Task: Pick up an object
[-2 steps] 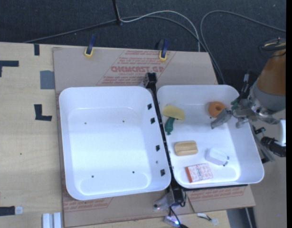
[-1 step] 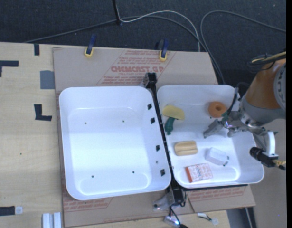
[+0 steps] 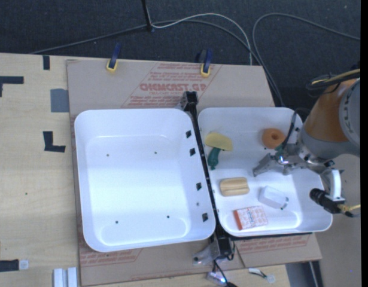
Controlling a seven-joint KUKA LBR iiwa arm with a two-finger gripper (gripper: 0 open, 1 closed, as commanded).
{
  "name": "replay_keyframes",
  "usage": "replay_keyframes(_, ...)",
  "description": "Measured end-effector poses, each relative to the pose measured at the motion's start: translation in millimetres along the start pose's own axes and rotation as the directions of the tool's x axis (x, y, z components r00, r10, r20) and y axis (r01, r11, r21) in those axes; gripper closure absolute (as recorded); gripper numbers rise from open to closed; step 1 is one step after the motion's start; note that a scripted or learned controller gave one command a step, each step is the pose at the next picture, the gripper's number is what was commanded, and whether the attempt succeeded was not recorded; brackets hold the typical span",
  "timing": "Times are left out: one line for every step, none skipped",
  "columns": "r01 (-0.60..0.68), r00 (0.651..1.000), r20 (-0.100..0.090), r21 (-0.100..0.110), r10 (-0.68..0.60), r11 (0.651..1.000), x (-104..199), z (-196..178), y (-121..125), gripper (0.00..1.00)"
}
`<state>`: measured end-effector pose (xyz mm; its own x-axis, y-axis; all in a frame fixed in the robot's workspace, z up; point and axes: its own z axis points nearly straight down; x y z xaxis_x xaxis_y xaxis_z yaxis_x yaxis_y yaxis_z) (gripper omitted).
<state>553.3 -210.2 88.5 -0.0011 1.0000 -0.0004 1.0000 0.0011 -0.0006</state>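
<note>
Red-and-white packet (image 3: 251,217): lies flat at the near edge of the right bin (image 3: 303,223), closest to where I stand.
Clear plastic piece (image 3: 273,197): just right of the packet and a little farther back, lying on the bin floor.
Tan block (image 3: 234,186): left of the clear piece, near the middle of the bin, lying on its side.
Yellow wedge (image 3: 219,141): far left part of the right bin, with a small green thing (image 3: 214,157) touching its near side.
Orange round thing (image 3: 273,137): far side of the right bin, just above the gripper, apart from the other pieces.
Gripper (image 3: 273,162): low inside the right bin, pointing left; its two fingers are spread apart with nothing between them.
Arm (image 3: 330,121): grey with an orange band, reaching in over the right rim.
Left bin (image 3: 88,178): white, sits beside the right bin, the two sharing a black clipped divider.
Cardboard sheet (image 3: 166,85): under both bins, clamped at its far edge.
</note>
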Motion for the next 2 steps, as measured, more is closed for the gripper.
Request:
replay_keyframes(-0.001,1.0,0.002,-0.003,0.001,1.0,-0.8,-11.8,0.6,1.0)
replay_keyframes(-0.001,1.0,0.001,-0.005,0.001,1.0,-3.2,-73.2,6.2,1.0)
